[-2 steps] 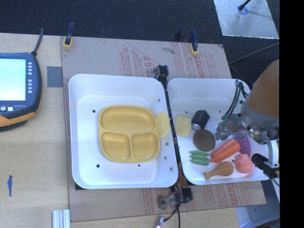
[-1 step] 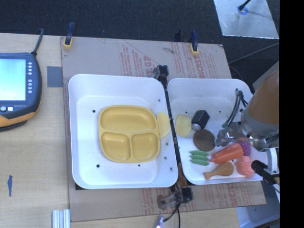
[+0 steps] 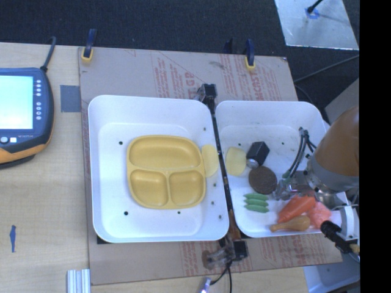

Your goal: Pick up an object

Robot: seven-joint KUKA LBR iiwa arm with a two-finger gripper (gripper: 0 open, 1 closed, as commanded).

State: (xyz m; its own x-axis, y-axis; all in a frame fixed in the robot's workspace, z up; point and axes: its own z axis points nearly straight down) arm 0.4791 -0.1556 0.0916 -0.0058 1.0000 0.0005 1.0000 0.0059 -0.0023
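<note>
Pale wooden tabletop (image 3: 43, 224) under a cardboard sheet (image 3: 183, 72), dark carpet (image 3: 153, 11) beyond. On the cardboard, left bin (image 3: 104, 163) with yellow divided plate (image 3: 166, 170); right of that plate, right bin (image 3: 269, 112) with orange carrot (image 3: 296, 207), brown disc (image 3: 262, 179), green beans (image 3: 256, 202). Claw (image 3: 287, 188) just above the carrot; grip impossible to tell.
</note>
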